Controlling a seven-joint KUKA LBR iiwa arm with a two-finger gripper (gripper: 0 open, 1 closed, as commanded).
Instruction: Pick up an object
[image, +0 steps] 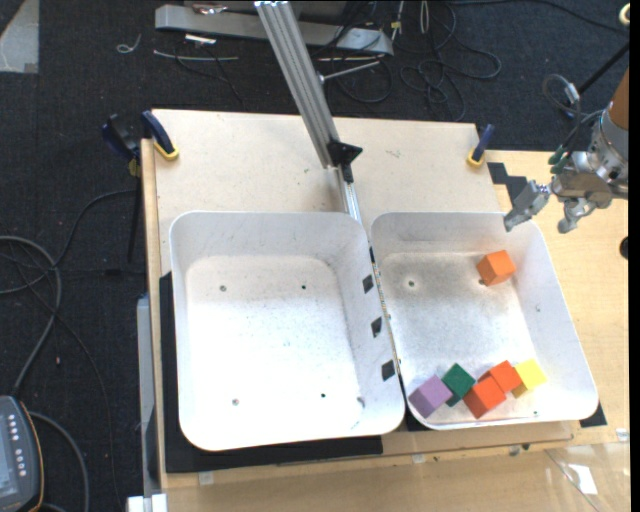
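The hand is seen at about 2 o'clock in the camera view, above the far right corner of the right bin, its 2 fingers spread wide with nothing between them. An orange cube lies alone in that bin near its far wall, just at 7 o'clock of the hand. At the bin's near edge, around 5 o'clock, 5 blocks are clustered: purple block, green block, 2 orange blocks and yellow block. The left bin lies beside it on the bench.
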